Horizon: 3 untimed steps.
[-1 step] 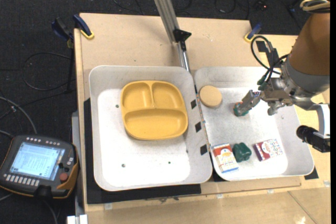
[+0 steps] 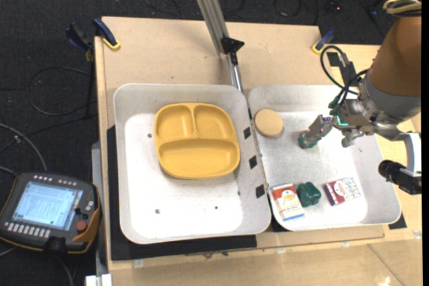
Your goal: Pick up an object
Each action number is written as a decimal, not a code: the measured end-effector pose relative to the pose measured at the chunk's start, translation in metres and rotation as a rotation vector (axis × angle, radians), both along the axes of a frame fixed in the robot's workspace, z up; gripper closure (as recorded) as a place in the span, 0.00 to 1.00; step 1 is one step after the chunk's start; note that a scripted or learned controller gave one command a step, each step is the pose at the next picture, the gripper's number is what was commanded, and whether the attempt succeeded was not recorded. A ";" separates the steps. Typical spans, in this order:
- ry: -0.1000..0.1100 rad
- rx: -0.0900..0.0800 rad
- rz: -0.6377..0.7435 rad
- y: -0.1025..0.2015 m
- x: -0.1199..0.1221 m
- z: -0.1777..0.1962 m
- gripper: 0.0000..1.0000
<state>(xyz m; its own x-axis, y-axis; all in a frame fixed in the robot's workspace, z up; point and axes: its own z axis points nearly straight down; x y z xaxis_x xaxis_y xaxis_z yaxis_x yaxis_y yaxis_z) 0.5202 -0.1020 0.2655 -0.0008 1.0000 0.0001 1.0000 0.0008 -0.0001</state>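
In the right bin lie a round tan puck at the back left, a dark green block, a small white and orange carton and a red and white packet along the front. My gripper hangs low over the middle of this bin, right of the puck. A small grey-green thing sits at the gripper's left tip; whether it is gripped or lying on the bin floor is unclear.
The left bin holds a yellow divided plate. A slanted metal pole runs from the top down to the gap between the bins. A teach pendant lies off the bench at the lower left.
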 end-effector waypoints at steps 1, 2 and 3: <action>0.005 0.001 -0.001 0.005 -0.009 -0.051 0.00; 0.007 0.000 -0.002 -0.002 -0.017 -0.103 0.00; 0.006 0.001 -0.002 -0.006 -0.020 -0.166 0.00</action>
<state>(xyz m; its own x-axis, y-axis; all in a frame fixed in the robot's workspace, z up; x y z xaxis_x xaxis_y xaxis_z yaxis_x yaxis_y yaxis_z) 0.5002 -0.1077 0.0998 0.0015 1.0000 0.0012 1.0000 -0.0015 -0.0066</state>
